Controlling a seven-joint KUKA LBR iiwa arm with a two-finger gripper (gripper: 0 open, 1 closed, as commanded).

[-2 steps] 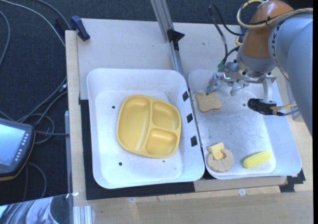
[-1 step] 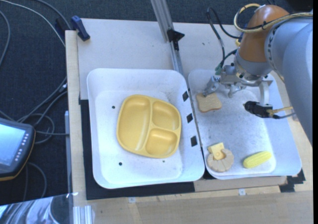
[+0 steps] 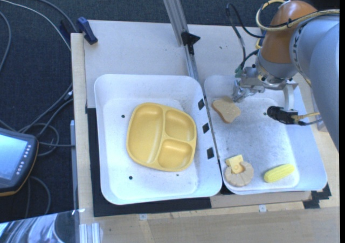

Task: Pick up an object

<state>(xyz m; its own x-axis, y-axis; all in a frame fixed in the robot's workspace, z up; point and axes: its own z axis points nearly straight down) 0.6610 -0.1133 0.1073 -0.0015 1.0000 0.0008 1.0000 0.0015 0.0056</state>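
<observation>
Two shallow white bins sit on the table. In the right bin we see the end effector just beside a tan bread-shaped toy; whether it is spread or pinched, we cannot tell. A yellow divided plastic plate fills the left bin.

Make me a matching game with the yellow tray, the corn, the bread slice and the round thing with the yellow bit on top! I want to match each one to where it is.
Things:
1. yellow tray
2. corn
3. bread slice
4. round toy with a yellow piece on top

Places:
A. near front corner of the right bin, towards the bench's right side
B. far part of the right bin, just below the end effector
C. middle of the left bin
D. front of the right bin, close to the wall between the bins

Pairs: 1-C, 2-A, 3-B, 4-D
</observation>
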